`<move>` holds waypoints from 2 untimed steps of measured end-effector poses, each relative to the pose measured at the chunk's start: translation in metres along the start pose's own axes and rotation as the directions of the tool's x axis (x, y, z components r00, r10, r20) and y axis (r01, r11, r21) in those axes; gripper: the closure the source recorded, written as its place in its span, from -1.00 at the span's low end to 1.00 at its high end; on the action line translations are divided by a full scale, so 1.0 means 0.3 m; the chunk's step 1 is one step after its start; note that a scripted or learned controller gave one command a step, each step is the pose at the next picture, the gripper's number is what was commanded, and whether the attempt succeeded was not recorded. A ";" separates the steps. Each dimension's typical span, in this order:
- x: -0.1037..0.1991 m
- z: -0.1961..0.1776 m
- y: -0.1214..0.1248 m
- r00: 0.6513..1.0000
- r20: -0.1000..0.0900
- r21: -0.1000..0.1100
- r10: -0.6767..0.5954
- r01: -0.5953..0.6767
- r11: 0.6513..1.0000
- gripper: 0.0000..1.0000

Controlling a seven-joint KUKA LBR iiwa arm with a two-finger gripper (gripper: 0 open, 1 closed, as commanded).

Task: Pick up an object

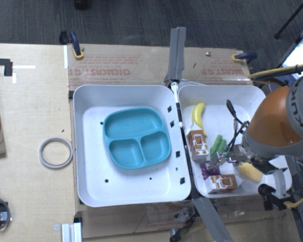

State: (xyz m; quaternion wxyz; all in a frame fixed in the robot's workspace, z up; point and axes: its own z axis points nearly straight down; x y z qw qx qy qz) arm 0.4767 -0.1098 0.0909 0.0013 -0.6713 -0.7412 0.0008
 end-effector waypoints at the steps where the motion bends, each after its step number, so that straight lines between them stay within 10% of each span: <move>1: 0.004 -0.098 0.003 0.956 0.001 -0.002 0.292 -0.292 0.956 -1.00; 2: -0.087 0.001 -0.009 0.997 0.000 0.000 -0.072 0.072 0.997 -1.00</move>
